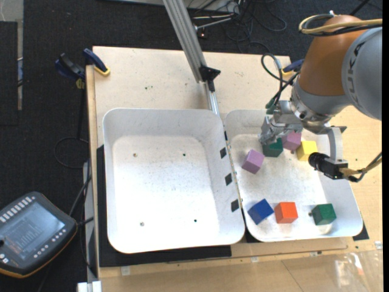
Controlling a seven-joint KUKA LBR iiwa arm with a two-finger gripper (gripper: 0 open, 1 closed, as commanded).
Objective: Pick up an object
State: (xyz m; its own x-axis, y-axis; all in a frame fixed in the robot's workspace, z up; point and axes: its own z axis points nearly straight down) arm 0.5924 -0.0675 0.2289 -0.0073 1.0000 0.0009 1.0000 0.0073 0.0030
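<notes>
My gripper (pixel 273 136) is low over the back of the right bin (pixel 340 190), right above a dark green block (pixel 273 149) that it partly covers. I cannot make out whether the block is held. A mauve block (pixel 293 141) and a yellow block (pixel 307 149) lie just to the right of it. A purple block (pixel 254 160) is to its left. Along the bin's front edge are a blue block (pixel 261 211), an orange block (pixel 286 212) and a green block (pixel 324 213).
The left bin (pixel 121 132) adjoins the right one, with black clips on the shared rim. A slanted metal pole (pixel 185 32) rises behind the bins. A teach pendant (pixel 30 233) lies at the lower left. The arm's cables hang over the right bin's far side.
</notes>
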